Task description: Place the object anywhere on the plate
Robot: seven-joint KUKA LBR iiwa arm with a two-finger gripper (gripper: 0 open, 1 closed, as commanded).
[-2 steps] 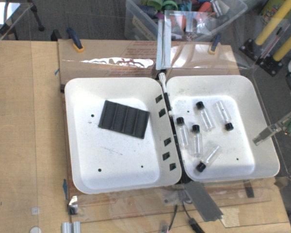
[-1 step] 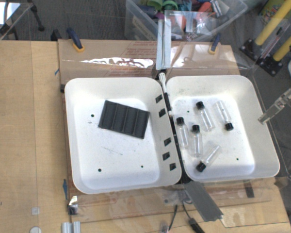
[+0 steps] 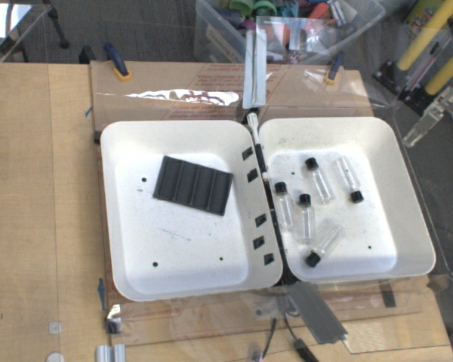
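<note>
A dark grey ribbed plate (image 3: 193,185) lies flat in the left bin (image 3: 128,270), toward its back, slightly rotated. Several clear plastic vials with black caps lie scattered in the right bin (image 3: 411,255): one (image 3: 318,179) near the back, one (image 3: 349,178) to its right, one (image 3: 284,204) close to the divider, one (image 3: 306,216) in the middle and one (image 3: 322,245) at the front. All of them rest on the bin floor, apart from the plate.
A row of black clips (image 3: 257,202) runs along the seam between the bins. A clear tub of colourful items (image 3: 287,10) stands behind the bins. A metal bar (image 3: 254,66) points at the seam from the back. Bare wooden bench (image 3: 38,202) lies to the left.
</note>
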